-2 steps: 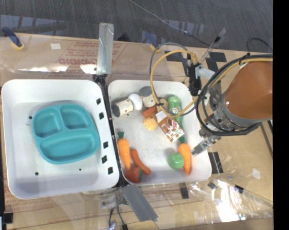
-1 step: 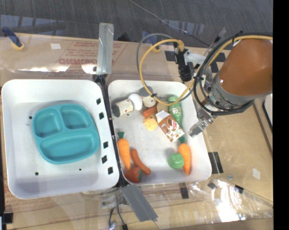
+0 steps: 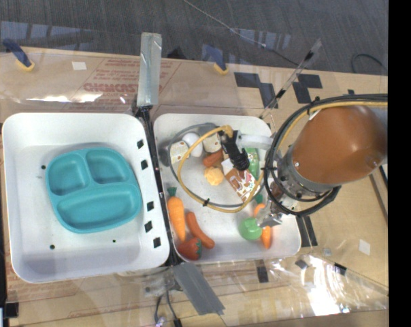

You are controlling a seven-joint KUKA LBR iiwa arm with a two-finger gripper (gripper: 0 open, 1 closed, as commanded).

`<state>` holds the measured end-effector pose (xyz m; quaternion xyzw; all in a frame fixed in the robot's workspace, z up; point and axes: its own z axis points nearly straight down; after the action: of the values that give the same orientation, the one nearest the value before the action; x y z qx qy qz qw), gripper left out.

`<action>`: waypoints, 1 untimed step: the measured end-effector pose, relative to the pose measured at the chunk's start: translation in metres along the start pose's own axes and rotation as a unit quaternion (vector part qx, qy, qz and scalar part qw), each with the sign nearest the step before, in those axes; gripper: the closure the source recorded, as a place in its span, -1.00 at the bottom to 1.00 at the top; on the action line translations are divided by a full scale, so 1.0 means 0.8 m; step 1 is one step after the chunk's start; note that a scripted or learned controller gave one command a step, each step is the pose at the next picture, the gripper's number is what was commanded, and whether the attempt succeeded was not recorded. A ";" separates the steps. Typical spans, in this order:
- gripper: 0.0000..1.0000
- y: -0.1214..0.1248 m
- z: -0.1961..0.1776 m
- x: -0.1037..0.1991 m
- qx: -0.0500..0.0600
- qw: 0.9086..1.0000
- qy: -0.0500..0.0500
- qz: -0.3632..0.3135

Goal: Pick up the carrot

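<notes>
A slim orange carrot [image 3: 176, 217] with a green stub at its top end lies lengthwise near the left wall of the right-hand white bin [image 3: 295, 245], with a red pepper [image 3: 190, 248] just below it and other toy foods scattered around. The left bin [image 3: 15, 182] holds a teal divided plate [image 3: 93, 189]. The grey arm with its orange band [image 3: 341, 144] hangs over the right bin's right side, and the tool [image 3: 272, 218] sits near a green fruit [image 3: 249, 229]; whether it is released or clenched cannot be told.
</notes>
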<state>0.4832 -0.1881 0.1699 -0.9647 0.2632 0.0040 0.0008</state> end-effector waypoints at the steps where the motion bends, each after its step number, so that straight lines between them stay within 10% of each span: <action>1: 1.00 -0.016 -0.128 0.078 0.002 0.998 0.007 0.068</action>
<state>0.5442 -0.2093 0.2716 -0.9447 0.3280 -0.0026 0.0003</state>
